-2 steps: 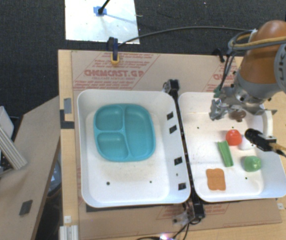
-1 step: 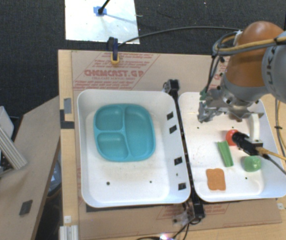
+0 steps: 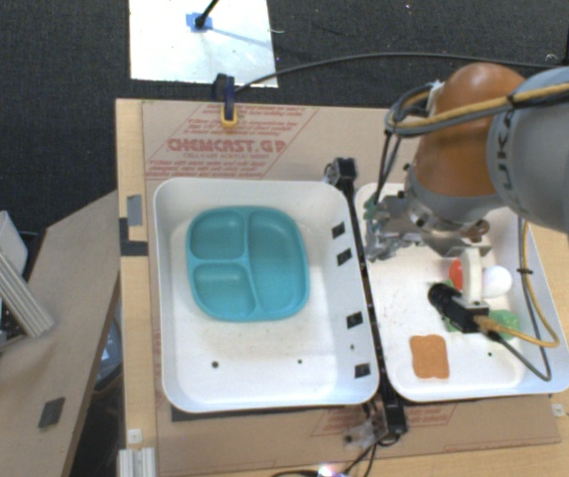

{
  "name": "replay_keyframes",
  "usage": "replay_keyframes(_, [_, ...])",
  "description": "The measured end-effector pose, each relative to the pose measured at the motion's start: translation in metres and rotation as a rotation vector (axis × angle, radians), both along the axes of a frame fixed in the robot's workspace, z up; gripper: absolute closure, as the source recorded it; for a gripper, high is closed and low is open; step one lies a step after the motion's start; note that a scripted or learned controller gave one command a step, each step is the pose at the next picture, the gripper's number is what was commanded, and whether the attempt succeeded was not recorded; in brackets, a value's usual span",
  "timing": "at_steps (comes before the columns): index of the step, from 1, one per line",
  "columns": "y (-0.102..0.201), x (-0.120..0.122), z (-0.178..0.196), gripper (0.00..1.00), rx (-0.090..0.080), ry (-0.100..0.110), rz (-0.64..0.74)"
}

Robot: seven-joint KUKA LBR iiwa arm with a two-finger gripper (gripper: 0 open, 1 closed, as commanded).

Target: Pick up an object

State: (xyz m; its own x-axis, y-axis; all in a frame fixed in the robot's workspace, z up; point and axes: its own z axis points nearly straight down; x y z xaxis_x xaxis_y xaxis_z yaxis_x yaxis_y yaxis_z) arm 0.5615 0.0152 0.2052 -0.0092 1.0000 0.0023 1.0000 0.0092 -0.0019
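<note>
Two white bins [image 3: 264,386], one teal tray [image 3: 247,263]

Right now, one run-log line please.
arm: over right bin | pincer: low near divider | teal tray: left bin | toast piece: untouched

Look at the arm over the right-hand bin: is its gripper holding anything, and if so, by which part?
It cannot be told. The gripper is low in the right bin, with the arm's wrist covering it; the toast lies apart from it.

Even overhead light, soft shadows, mild glare on white bins [image 3: 264,391], slightly grainy.
</note>
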Motion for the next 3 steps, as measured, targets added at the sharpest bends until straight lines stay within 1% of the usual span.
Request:
replay_keyframes(1, [0.05, -0.019, 0.0, 1.0, 0.001, -0.001, 0.0])
replay_keyframes(2, [0.085, -0.043, 0.018, 1.0, 0.0, -0.002, 0.0])
replay_keyframes(3, [0.083, -0.043, 0.017, 0.0, -0.001, -0.002, -0.006])
